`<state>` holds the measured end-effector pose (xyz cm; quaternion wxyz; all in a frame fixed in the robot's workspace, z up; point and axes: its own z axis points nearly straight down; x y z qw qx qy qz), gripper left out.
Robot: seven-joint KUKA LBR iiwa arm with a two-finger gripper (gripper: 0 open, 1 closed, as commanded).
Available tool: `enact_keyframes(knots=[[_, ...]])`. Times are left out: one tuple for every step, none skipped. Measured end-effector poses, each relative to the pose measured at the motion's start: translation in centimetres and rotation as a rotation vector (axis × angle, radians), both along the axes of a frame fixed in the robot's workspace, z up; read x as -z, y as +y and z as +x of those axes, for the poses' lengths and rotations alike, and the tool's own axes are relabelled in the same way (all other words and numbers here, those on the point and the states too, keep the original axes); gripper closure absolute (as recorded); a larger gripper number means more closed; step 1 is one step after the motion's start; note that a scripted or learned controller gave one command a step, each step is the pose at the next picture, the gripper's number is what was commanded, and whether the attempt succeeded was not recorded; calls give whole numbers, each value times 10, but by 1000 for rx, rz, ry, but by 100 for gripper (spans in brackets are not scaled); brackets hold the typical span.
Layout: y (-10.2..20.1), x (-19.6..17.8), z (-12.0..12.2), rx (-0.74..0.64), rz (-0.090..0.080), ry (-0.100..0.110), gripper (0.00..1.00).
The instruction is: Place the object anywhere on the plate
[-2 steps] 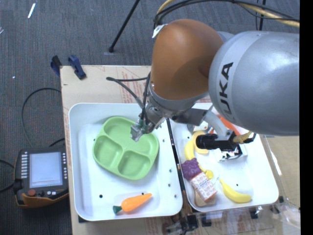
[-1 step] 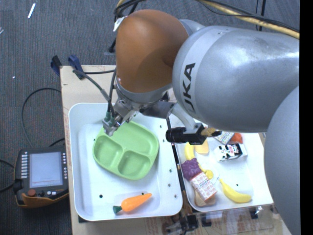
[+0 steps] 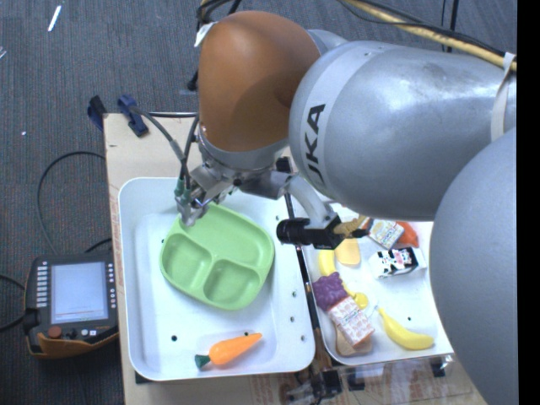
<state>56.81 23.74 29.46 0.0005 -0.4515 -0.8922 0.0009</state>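
The grey arm (image 3: 396, 116) with its orange band (image 3: 253, 78) is reaching in from the right and hanging over the left white bin (image 3: 139, 226). Its claw (image 3: 187, 209) is hovering at the upper left corner of the green plate (image 3: 218, 256), right at the rim; whether it is released or clenched cannot be told from this angle, and nothing can be seen between its tips.

The plate is lying in the middle of the left bin, a divided tray with three compartments, tilted a little against the bin's edges. The toy carrot (image 3: 228, 349) is lying on the bin floor below the plate, near the front edge, apart from the plate and well apart from the claw.

The right bin (image 3: 422, 357) is holding a jumble of toy foods: a banana (image 3: 407, 332), a purple piece (image 3: 329, 291), a red-and-white packet (image 3: 351, 321), a yellow wedge (image 3: 348, 252) and a black-and-white carton (image 3: 395, 261).

Both bins are sitting side by side on the surface (image 3: 114, 154). A handheld control pendant (image 3: 72, 302) is lying on the dark floor to the left.
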Motion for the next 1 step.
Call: enact_keyframes(knots=[[-7, 78, 10, 56, -5, 11, 100]])
